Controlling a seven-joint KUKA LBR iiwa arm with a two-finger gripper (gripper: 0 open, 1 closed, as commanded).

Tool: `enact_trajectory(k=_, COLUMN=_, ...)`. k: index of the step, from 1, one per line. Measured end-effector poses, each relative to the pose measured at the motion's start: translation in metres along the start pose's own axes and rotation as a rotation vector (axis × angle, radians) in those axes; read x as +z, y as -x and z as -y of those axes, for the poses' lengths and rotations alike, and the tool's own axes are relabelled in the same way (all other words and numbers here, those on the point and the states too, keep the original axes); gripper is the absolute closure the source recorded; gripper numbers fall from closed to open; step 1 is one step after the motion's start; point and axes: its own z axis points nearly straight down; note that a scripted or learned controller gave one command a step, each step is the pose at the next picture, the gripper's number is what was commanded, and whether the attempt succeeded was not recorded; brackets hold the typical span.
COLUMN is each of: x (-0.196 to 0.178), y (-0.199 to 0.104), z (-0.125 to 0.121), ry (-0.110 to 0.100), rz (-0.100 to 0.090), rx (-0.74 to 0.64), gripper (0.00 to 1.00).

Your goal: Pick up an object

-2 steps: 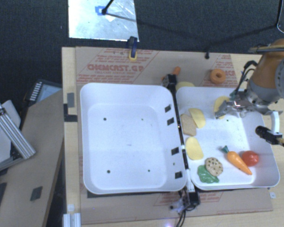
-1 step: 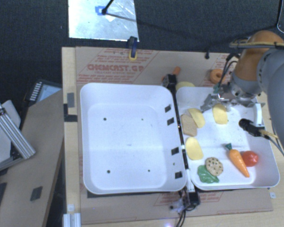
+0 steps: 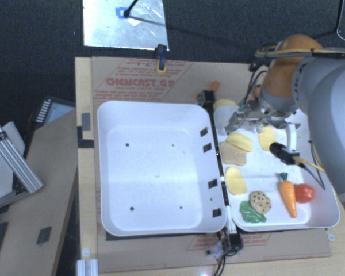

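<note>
Nearest to me, in the right-hand shallow white bin (image 3: pixel 329 216), a green leafy plastic piece (image 3: pixel 250 214) lies touching a round tan cookie with dark chips (image 3: pixel 259 201). Just to their right, an orange toy carrot with a green top (image 3: pixel 288 198) lies with its tip towards me. A red toy tomato (image 3: pixel 305 193) rests against its side.

A little farther back is a flat yellow oval slice (image 3: pixel 236 180), close to the wall that meets the left-hand shallow white bin (image 3: pixel 155 154). Beyond it a tan bread-like slice (image 3: pixel 232 154) lies flat, and a pale yellow wedge (image 3: pixel 240 141) overlaps its far edge. To the right of the wedge lies a second pale yellow piece (image 3: pixel 267 137), partly under the robot's wrist.

The tool (image 3: pixel 236 122) hangs low over the far part of the right-hand bin, just beyond the wedge, on the grey arm (image 3: pixel 333 108) that comes in from the right. From here I cannot tell whether the tool is released or clenched.

At that bin's far rim sits a rounded yellow piece (image 3: pixel 224 104). Both bins rest on the brown board-covered bench (image 3: pixel 138 79).
</note>
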Motion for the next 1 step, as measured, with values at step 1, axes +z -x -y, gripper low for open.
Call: enact_trajectory(k=1, x=-0.0823, y=0.0854, z=0.0359, ry=0.005, rz=0.007, rx=0.015, gripper=0.0)
